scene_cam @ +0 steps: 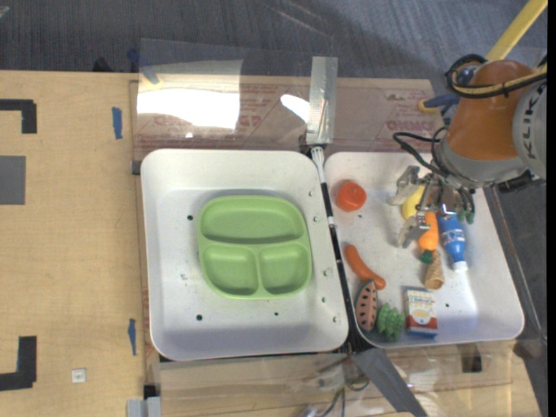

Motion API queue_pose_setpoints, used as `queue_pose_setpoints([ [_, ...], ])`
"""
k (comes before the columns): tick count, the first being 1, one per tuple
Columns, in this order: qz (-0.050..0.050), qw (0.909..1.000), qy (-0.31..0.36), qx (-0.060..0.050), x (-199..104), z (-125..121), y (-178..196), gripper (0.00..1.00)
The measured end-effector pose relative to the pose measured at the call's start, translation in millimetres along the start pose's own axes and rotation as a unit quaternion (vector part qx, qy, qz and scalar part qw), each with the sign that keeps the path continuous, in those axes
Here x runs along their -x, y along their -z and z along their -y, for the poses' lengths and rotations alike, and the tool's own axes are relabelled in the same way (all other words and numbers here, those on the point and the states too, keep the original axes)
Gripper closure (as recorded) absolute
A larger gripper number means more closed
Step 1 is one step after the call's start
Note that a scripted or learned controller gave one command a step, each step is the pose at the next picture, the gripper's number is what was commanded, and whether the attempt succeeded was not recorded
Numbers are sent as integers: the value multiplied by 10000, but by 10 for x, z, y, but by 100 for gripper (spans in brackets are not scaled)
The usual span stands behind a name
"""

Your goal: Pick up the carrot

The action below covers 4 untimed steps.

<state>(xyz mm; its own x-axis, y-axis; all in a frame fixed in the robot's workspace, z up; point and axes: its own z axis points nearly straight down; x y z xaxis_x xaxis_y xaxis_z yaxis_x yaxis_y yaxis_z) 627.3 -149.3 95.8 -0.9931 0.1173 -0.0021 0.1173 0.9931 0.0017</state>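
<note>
The carrot point(428, 233), small and orange with a green top point(427, 254), lies in the right bin point(495, 315) towards its right side. My gripper point(407, 207) hangs low over the bin's upper right, under the orange wrist band point(486, 115). It is open, its two metal fingers point(408, 233) pointing left. The carrot sits just right of the lower finger, touching or almost touching it, not between the two. A yellow banana-like piece point(413, 200) lies in the gap between the fingers.
The right bin also holds an orange ball point(350, 195), a red-orange sausage point(365, 268), a blue bottle point(453, 237), a cone point(433, 275), a watermelon slice point(365, 307), broccoli point(391, 321) and a small box point(421, 311). The left bin point(165, 233) holds a green divided plate point(255, 244).
</note>
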Motion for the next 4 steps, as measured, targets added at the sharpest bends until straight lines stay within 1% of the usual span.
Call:
queue_pose_setpoints([
  [1,45,9963,-860,-4,-471,-170,-61,0],
  [2,109,9963,-850,-5,-430,-178,80,100],
  [3,92,9816,-1906,16,-175,-604,1695,100],
  [4,-40,9802,-1978,-20,-544,13,503,100],
])
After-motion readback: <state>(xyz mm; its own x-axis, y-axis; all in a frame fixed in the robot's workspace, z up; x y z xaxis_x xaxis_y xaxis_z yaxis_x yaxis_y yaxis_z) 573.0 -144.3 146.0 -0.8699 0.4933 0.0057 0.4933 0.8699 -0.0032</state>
